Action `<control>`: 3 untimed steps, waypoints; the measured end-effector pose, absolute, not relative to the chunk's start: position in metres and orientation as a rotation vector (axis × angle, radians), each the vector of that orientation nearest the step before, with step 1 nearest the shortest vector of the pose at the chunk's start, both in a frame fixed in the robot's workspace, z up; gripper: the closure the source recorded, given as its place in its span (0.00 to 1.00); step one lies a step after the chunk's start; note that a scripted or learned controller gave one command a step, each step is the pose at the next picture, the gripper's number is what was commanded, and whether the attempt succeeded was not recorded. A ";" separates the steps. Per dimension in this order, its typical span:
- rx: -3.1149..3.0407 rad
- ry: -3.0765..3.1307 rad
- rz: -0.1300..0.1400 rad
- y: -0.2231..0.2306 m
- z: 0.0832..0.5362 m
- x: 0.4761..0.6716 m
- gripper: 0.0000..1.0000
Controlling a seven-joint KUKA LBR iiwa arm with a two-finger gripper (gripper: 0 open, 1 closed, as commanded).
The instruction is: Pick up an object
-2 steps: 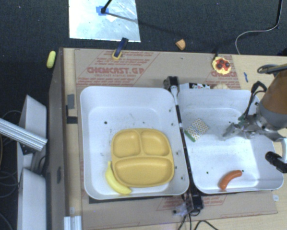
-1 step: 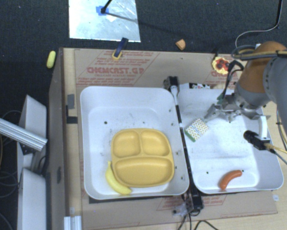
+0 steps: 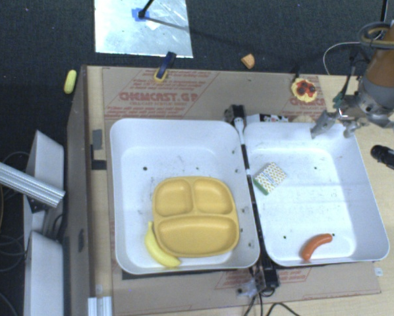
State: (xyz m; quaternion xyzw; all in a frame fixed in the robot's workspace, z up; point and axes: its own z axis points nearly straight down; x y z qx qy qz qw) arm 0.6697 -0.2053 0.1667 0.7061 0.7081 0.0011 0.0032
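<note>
Gripper (image 3: 334, 125), fingers spread and holding nothing, hovers at the right bin's (image 3: 365, 170) one o'clock corner, seemingly poised above the sponge (image 3: 270, 177) and hot dog (image 3: 315, 245).

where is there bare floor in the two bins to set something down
Right bin: bare floor between the green sponge and the sausage, and along its far side near the hand. Left bin: a bare strip behind the yellow tray; the near half is crowded by the tray and banana.
</note>
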 end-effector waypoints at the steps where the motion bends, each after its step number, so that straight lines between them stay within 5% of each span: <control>1: 2.218 2.223 0.000 -0.207 0.084 0.593 0.00; 2: 2.214 2.224 0.003 -0.206 0.085 0.656 0.00; 3: 2.207 2.225 0.004 -0.207 0.097 0.657 1.00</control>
